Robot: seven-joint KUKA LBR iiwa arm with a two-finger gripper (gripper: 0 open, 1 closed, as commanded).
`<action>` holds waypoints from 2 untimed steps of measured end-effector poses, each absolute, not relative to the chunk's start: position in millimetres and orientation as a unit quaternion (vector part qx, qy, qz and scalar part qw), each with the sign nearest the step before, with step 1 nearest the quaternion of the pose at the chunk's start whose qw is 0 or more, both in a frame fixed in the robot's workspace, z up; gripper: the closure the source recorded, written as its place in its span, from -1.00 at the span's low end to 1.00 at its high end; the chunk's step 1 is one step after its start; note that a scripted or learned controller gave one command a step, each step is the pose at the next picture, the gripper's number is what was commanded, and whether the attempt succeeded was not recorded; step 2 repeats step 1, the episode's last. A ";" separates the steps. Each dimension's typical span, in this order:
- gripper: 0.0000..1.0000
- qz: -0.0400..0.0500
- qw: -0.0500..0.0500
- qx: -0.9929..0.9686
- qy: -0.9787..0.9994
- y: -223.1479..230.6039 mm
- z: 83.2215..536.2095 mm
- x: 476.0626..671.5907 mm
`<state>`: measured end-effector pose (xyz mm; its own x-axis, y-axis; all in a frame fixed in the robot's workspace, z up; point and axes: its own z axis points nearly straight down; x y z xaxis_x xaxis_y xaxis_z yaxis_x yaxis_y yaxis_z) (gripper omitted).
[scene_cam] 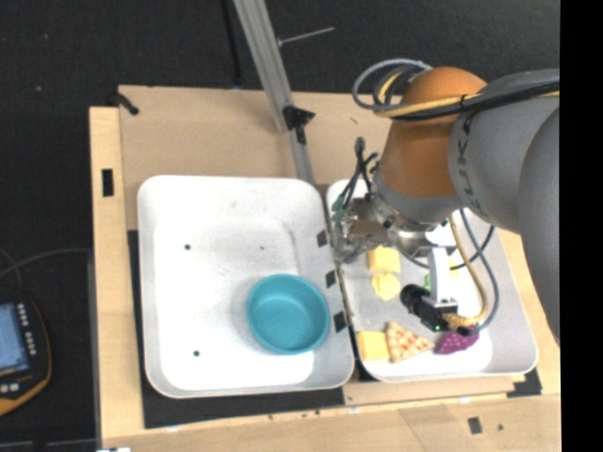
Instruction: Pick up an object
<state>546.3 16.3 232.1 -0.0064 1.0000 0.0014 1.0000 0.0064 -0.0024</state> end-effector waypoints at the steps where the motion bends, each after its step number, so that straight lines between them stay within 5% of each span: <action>1: 1.00 -0.001 0.000 -0.705 -0.710 61.7 235.4 565.4; 2: 1.00 -0.001 0.000 -0.705 -0.710 61.7 235.4 565.4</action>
